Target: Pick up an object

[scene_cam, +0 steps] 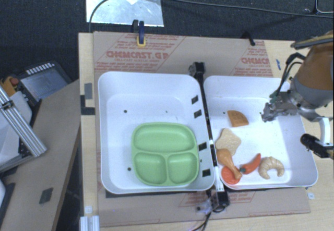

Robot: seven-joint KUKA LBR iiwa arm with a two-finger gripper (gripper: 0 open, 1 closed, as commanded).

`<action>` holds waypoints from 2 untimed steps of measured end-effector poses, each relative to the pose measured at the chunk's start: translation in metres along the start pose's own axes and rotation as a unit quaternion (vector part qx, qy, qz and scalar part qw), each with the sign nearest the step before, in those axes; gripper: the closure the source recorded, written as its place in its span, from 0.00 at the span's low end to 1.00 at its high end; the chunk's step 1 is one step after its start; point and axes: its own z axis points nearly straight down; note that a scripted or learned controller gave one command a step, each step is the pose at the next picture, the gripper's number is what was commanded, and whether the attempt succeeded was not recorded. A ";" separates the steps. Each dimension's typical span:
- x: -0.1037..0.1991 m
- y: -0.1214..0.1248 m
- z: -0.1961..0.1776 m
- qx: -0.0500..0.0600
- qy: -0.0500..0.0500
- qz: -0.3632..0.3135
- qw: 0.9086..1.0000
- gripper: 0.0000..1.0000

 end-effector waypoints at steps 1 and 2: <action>-0.003 0.001 -0.044 0.000 0.000 -0.001 1.000 1.00; -0.003 0.003 -0.098 0.000 0.000 -0.001 1.000 1.00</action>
